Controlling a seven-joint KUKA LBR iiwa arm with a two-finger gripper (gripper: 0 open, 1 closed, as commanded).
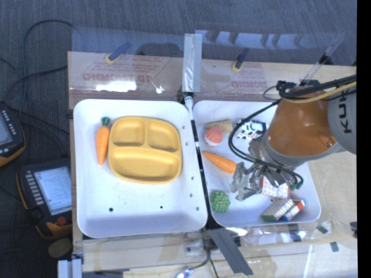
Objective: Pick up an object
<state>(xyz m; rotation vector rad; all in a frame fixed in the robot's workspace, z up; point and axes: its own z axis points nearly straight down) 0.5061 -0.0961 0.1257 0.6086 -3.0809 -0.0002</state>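
- Here the gripper [250, 181] hangs low inside the right bin [313, 181], under the orange-banded wrist, and whether it is wide, narrow or holding anything I cannot tell.
- The likeliest target is the small carrot [220, 162] in that bin: it lies just to the view's left of the gripper, slightly toward the bin's far wall.
- Its long axis runs slantwise, thick end toward the gripper, tip toward the divider between the 2 bins.
- The green ball [219, 201] sits beside the gripper too, nearer the bin's front wall.
- My judgement: a short sideways shift suffices.
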